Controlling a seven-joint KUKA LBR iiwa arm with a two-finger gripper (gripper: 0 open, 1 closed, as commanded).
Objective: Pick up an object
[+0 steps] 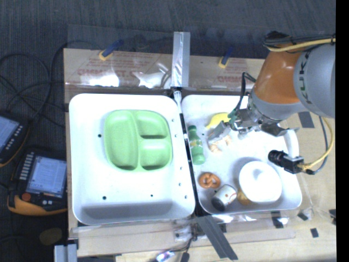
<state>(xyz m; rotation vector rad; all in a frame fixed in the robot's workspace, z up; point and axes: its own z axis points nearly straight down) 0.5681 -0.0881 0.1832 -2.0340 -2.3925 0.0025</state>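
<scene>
Half-hidden pincer (235,120) beside yellow banana (217,119), its grip state impossible to tell under the wrist.

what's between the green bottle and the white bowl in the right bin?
In the camera view, the pretzel and the small metal cup lie between the green bottle and the white bowl, toward the right bin's near edge.

Two bins (76,146), one green tray (137,138)

A pale green divided plate (137,139), a green bottle (196,146), a yellow banana (217,119), an orange pretzel (206,179) and a white bowl (260,181) lie in white bins (87,201).
</scene>
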